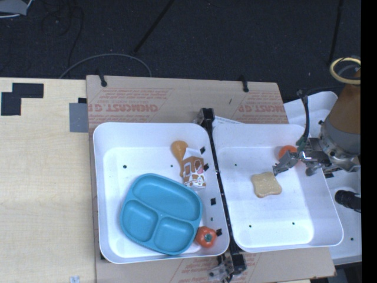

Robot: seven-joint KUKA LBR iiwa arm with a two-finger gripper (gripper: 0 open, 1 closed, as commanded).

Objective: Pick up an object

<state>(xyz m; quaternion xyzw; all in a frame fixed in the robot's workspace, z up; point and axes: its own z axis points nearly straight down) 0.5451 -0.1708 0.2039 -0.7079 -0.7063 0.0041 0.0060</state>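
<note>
Nearest the camera, at the front edge of the left bin, a small red tomato sits in the front right corner, just beside the blue divided plate, which lies tilted across the front half of that bin with its three compartments facing up. Behind the plate, near the bin's right wall, a small brown-and-white patterned packet stands close to the plate's far rim, and just behind it, touching or nearly touching, lies a tan pear-shaped piece. In the right bin, the front half of the floor is bare white; toward the middle lies a pale slice of toast, flat on the floor. The gripper reaches in over the bin's right edge, its dark fingers pointing left, with the tips just above and to the right of the toast, not touching it as far as can be seen. Whether its fingers are spread or closed cannot be told from this angle. Just behind the gripper, near the right wall, a small orange-red object shows partly behind the fingers. The grey arm rises at the right edge, beyond the bin.
</note>
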